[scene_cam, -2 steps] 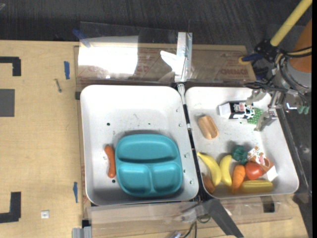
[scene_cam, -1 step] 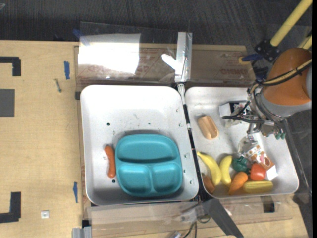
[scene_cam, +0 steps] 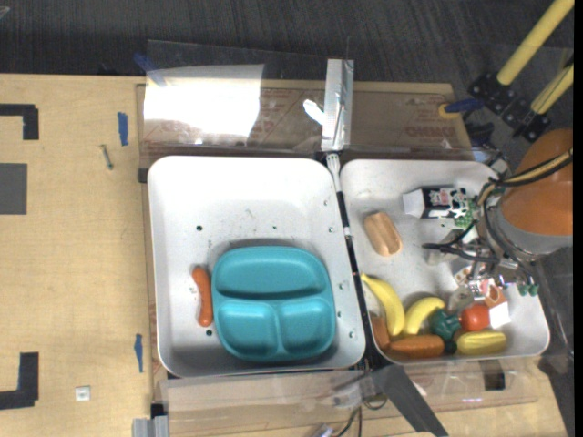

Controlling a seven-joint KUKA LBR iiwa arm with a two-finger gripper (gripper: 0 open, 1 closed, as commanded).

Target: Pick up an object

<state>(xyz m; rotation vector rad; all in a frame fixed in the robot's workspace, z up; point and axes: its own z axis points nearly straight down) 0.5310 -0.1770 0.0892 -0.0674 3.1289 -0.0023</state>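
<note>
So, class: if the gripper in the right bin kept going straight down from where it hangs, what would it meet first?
Probably the red tomato-like piece near the bin's front edge, since the gripper hangs just above it. Depth is hard to judge from this slanted view, so it could instead land on bare floor of the right bin beside it.

Just below the gripper (scene_cam: 475, 273), a small round red plastic tomato (scene_cam: 475, 318), touching a dark green leafy toy piece (scene_cam: 445, 324) to its left. Under both, a yellow oblong plastic fruit (scene_cam: 481, 341) and an orange-red toy sausage (scene_cam: 416, 345), lying flat. Left of the gripper, two curved yellow plastic bananas (scene_cam: 387, 303); further up-left, a tan toy bread roll (scene_cam: 383, 233), apart from the rest.
</note>
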